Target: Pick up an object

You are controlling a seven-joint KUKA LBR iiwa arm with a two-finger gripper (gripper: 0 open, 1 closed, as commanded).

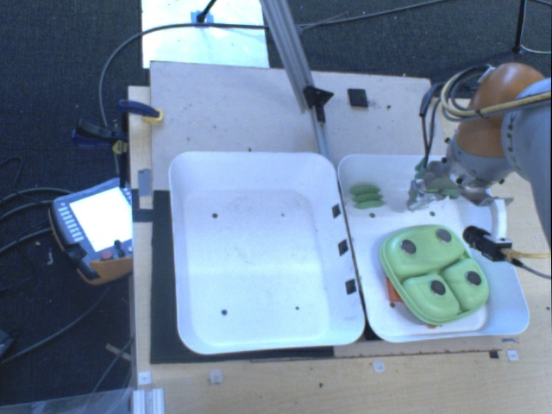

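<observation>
While the gripper (420, 198) hangs low in the right bin (517, 317), finger state indiscernible and nothing seen held, approach is judged under way: small green piece (367, 197) just beside; large green tray (434, 272) near, below; next, descent and closure.

Our arm (528, 136) is a thick grey tube with a smooth, rounded orange band (504, 84) above the wrist. Dark and pale cables (448, 89) loop beside that band and run down along the wrist housing, which is grey and rounded. Our gripper (417, 198) is small, metallic grey, with slim parts too blurred to make out.
</observation>
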